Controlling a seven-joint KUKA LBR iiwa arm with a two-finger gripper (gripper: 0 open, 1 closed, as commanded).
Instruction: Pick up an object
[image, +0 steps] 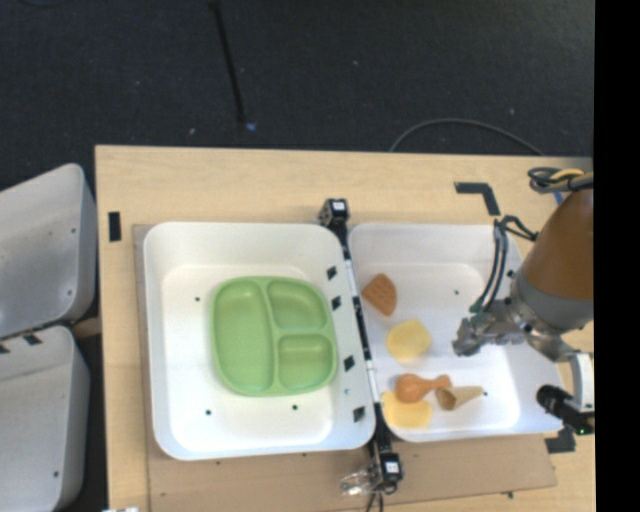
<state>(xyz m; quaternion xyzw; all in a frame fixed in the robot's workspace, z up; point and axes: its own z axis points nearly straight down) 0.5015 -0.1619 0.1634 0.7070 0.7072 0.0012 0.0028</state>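
Fingers (472, 338), state unclear, hover over the smooth white right bin (440, 245) near a round pale-yellow piece (408, 340)

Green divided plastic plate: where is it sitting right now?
The green divided plastic plate lies in the middle of the left shallow white bin, away from the food pieces in the right one.

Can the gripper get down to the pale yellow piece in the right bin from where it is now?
Probably yes. The gripper is over the right bin, just right of the pale yellow piece, which lies apart from the other items with nothing on top.
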